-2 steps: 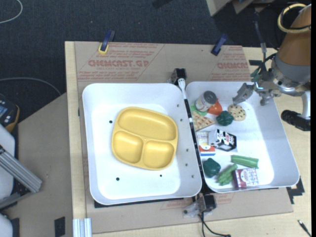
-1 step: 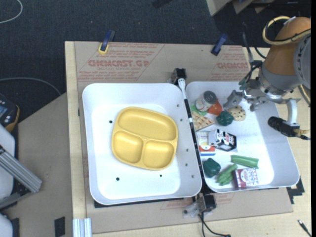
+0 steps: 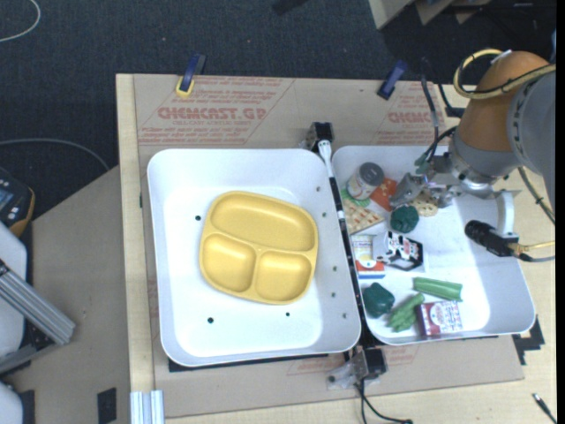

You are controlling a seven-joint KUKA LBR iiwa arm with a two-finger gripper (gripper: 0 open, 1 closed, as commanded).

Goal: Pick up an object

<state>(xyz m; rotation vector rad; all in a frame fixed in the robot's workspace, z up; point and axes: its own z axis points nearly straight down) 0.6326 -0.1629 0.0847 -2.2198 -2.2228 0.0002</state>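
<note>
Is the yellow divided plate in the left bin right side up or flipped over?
Right side up. The yellow divided plate shows its three hollow compartments facing upward, lying flat in the left bin, with nothing in them.

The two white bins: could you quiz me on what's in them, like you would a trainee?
1. True or false: the yellow tray lies in the left bin.
2. How many compartments does that tray have?
3. Which is nearest the right bin's front edge? A) the red packet B) the round tin C) the arm

Key: 1 true; 2 three; 3 A.
</note>
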